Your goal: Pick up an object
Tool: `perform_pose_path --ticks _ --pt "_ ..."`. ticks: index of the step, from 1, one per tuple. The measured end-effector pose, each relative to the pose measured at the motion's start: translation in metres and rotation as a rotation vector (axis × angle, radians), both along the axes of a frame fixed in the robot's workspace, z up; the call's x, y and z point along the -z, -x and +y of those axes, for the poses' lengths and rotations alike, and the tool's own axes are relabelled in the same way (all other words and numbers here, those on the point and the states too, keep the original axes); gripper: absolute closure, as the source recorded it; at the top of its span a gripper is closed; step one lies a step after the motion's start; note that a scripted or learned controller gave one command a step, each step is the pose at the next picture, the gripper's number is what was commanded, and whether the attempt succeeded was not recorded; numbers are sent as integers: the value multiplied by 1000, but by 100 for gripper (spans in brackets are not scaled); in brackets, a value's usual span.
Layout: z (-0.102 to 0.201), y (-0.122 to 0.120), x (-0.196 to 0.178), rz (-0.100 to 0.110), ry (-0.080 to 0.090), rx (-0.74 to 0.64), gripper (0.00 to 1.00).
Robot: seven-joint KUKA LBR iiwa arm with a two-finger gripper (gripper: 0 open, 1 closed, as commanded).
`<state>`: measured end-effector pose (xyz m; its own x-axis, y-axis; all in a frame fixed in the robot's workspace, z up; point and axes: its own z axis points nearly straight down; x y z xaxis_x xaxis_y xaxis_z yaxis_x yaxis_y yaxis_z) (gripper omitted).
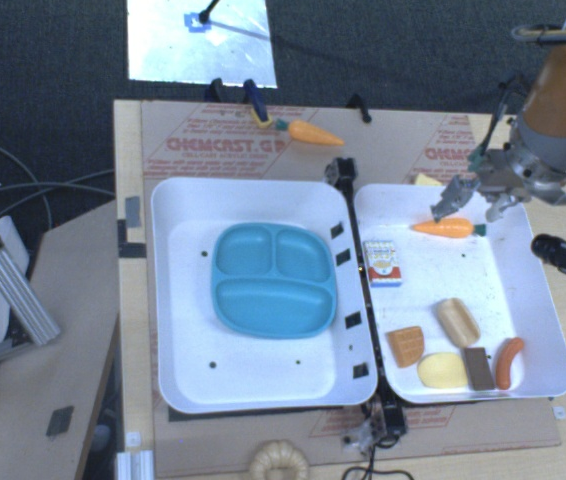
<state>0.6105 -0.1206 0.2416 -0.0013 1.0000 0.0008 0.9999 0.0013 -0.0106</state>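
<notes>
— Where is the pincer (475,204) hanging?
— It is hovering over the far part of the right bin (538,298), fingers spread and gripping nothing.
— And the carrot (443,229)?
— It is lying in that bin, just beside the fingertips, at their near side.

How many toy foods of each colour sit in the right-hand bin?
Orange: 2, carrot and wedge
Tan: 1, bread roll
Yellow: 1, lump
Brown: 1, bar
Red-orange: 1, sausage
White and red: 1, carton
Total: 7
</notes>
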Motion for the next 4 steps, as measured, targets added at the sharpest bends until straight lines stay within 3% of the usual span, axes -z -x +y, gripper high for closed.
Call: perform_pose_path --ticks 1,4 --pt "0 -2 -7 -12 1 -2 0" --pt "15 8 141 -8 0 -3 0"
